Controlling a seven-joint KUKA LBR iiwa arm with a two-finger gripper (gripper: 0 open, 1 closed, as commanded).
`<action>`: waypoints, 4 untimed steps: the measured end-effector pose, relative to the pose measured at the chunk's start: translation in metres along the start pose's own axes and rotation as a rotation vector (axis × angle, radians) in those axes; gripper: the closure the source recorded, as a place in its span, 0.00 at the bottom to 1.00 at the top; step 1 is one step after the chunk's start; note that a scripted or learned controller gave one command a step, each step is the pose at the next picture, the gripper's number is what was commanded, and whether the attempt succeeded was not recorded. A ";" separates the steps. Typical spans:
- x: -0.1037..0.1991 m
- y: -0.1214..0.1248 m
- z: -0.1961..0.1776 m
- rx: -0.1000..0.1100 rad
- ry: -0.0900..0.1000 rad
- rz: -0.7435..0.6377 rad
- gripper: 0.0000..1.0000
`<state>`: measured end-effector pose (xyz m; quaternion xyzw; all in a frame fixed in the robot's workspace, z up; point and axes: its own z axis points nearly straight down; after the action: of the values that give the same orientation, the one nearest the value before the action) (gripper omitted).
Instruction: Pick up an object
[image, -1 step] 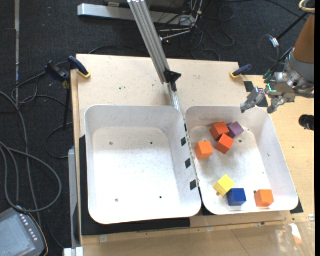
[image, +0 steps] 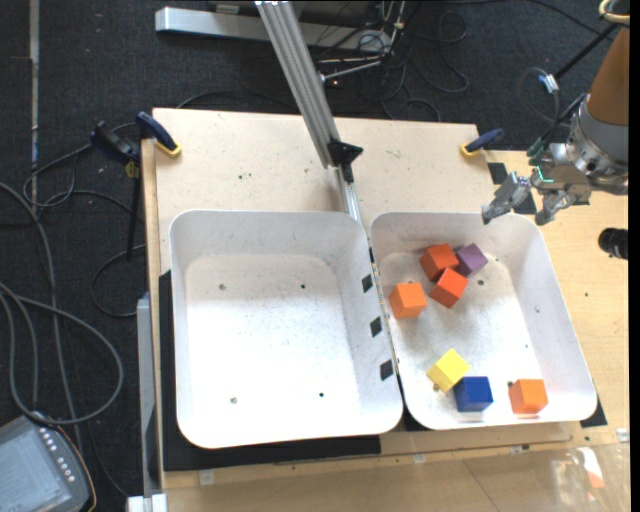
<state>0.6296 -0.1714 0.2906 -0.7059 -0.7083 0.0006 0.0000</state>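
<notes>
Sitting on the left side of the bench, the left bin (image: 270, 330) is a shallow white tray with rounded corners and a few dark specks on its floor. Just beside it, the right bin (image: 560, 330) holds all the blocks. At its left edge lies an orange cube (image: 407, 298). Next come two red-orange cubes, one (image: 437, 260) toward the back and one (image: 450, 287) touching it in front, with a small purple cube (image: 471, 259) just to their right. Nearer the front rim, a yellow cube (image: 448, 368) sits tilted against a blue cube (image: 473, 393), and another orange cube (image: 527, 396) rests a little farther right. Above the bin's back right corner hangs the gripper (image: 521, 201), its two fingers spread apart with nothing between them. The purple cube and red-orange pair lie nearest, below and left of it; the front three blocks are well apart from it.
</notes>
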 end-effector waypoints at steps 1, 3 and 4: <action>0.010 -0.002 0.059 0.005 0.002 0.001 0.00; 0.005 0.001 0.174 0.006 0.002 0.004 0.00; 0.005 0.004 0.159 -0.003 -0.001 0.004 1.00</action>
<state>0.6331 -0.1669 0.1313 -0.7074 -0.7068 -0.0004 -0.0014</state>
